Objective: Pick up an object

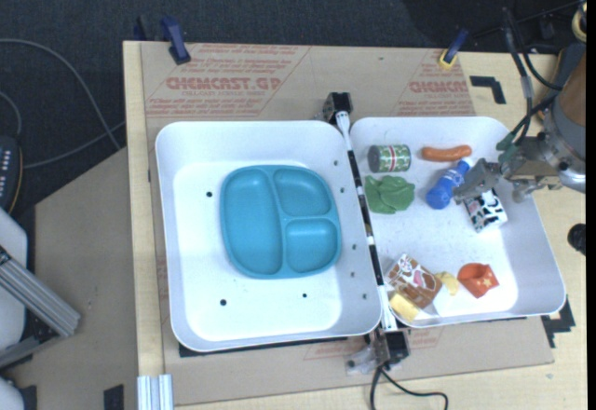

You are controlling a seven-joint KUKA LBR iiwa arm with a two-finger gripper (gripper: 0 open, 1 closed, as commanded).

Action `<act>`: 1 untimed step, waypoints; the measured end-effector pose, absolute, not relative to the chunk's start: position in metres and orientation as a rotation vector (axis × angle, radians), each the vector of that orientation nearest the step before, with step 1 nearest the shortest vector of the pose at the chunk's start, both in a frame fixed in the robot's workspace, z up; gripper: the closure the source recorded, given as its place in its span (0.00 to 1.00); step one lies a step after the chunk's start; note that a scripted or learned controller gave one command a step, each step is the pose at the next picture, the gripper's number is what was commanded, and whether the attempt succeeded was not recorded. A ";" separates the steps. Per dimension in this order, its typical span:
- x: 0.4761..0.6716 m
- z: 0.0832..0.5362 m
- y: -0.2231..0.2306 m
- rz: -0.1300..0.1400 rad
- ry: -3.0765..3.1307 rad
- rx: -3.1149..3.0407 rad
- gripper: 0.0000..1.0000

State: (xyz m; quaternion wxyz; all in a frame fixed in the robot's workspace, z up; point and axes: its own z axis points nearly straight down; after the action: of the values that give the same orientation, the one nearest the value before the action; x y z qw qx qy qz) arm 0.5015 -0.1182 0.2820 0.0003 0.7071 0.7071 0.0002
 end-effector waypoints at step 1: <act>0.547 0.187 -0.161 -0.003 2.222 2.225 0.00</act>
State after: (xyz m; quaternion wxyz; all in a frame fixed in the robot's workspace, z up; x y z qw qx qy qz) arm 0.5470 -0.1613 0.1875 -0.0017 0.7076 0.7066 -0.0011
